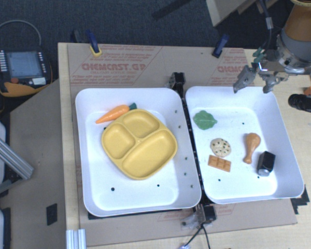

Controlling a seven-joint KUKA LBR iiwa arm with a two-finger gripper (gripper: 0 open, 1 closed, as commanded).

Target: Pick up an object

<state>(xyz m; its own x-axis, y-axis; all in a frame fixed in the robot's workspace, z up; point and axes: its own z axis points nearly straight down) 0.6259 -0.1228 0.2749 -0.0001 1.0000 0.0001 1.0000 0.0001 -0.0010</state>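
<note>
Hanging wide open and holding nothing, the pincer (254, 84) could slip off the smooth brown plastic drumstick (251, 146) far below it

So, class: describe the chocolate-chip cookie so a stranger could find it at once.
Start at the right-hand white bin. Near its middle lies the cookie, just above a brown wafer and below a green leaf. It alone is round, pale and dark-speckled.
</note>
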